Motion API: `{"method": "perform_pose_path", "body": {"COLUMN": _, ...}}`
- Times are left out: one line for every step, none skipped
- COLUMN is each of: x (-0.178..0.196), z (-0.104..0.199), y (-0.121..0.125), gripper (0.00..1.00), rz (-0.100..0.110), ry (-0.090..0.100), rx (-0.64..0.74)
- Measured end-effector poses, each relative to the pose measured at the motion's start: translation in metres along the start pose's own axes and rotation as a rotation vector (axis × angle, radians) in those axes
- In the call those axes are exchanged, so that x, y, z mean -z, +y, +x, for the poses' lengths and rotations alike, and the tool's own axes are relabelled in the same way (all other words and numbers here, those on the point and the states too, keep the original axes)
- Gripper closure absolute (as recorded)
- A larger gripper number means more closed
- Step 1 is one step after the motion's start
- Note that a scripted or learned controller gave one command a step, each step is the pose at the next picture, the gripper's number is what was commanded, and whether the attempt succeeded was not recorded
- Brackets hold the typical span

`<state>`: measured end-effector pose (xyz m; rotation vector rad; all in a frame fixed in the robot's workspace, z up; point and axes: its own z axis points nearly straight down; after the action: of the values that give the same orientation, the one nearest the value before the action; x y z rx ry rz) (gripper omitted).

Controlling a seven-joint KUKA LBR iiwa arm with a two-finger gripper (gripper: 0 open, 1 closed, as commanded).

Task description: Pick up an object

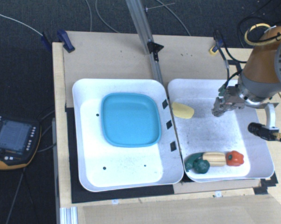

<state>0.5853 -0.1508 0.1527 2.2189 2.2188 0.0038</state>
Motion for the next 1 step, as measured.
{"method": "perform_pose_path", "body": {"x": 0.0426, "z": 0.0009, "y": 0.0005, "gripper": 1.0, "rz": 0.0, "ry": 0.0, "rx": 0.0}}
